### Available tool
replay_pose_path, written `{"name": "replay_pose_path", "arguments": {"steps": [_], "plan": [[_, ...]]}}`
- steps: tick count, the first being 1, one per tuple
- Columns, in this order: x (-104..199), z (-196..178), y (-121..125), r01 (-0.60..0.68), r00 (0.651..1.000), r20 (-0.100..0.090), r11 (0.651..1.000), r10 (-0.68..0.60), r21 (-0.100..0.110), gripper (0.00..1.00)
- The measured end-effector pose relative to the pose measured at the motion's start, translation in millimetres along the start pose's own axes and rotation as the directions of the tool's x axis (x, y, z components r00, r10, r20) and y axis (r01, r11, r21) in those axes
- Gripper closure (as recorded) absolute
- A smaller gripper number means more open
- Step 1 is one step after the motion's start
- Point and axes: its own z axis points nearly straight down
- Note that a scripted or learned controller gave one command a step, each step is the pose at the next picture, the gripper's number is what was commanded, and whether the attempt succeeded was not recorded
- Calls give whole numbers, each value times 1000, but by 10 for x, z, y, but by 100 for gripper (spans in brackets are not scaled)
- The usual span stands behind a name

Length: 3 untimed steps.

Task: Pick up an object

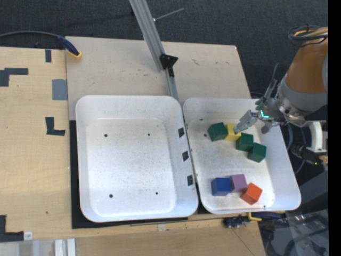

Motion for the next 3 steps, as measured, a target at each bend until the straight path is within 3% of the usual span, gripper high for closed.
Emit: {"name": "replay_pose_path", "arguments": {"steps": [1,2,3], "plan": [[0,-24,10,1,1000,1,1000,-1,-5,0],[49,596,57,1,1000,1,1000,-1,2,0],[55,992,51,0,1000,6,1000,0,-18,0]]}}
